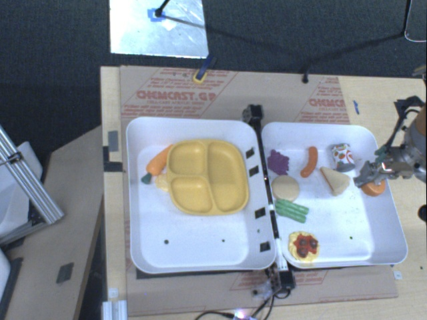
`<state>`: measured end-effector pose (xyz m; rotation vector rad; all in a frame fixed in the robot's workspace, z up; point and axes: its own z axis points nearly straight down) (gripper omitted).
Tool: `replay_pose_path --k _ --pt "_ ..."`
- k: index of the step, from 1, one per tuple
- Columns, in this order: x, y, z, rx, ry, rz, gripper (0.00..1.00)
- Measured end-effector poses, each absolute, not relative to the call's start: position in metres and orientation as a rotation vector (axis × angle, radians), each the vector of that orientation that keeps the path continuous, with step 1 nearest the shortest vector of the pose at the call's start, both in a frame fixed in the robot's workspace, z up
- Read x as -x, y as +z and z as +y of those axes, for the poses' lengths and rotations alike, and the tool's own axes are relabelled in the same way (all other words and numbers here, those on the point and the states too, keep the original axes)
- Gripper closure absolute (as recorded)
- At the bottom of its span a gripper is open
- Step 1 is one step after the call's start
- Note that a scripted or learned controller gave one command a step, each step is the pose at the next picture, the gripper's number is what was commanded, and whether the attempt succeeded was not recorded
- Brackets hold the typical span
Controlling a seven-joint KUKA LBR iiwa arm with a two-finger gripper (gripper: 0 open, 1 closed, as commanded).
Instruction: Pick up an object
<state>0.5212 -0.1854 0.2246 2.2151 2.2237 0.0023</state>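
Camera view: arm is reaching in from the right, end effector [371, 173] sitting low at the right edge of the right bin [353, 245], right over an orange round piece [375, 189]. Cannot tell if it is open or closed; nothing is visibly gripped.

Right bin is holding the candidates: cream wedge [335, 180] just beside the end effector, red-and-white can-like item [341, 155], sausage [309, 161], purple grapes [278, 161], pale round bun [286, 188], green beans [291, 209], small pizza-like disc [304, 245] near the front. Left bin [193, 245] is carrying a yellow divided plate [203, 177] with a carrot [158, 161] touching its left rim. Both bins are resting on the surface [113, 199].

Risks, as a guess: the orange piece is lying flat against the bin wall, so the grasp is likely slipping off or jamming on the rim; the wedge is close enough to get bumped or pinched along with it.
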Motion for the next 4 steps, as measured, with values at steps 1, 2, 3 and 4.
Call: replay_pose_path --k 1,2,3,4 --pt "-0.522 0.220 -0.136 -2.212 0.003 2.231 1.00" --pt "-0.538 0.213 -0.083 -2.210 0.004 2.231 1.00" --pt "-0.546 0.206 -0.031 -2.211 0.004 2.232 1.00" --pt "-0.544 0.212 0.019 -2.211 0.004 2.233 1.00"
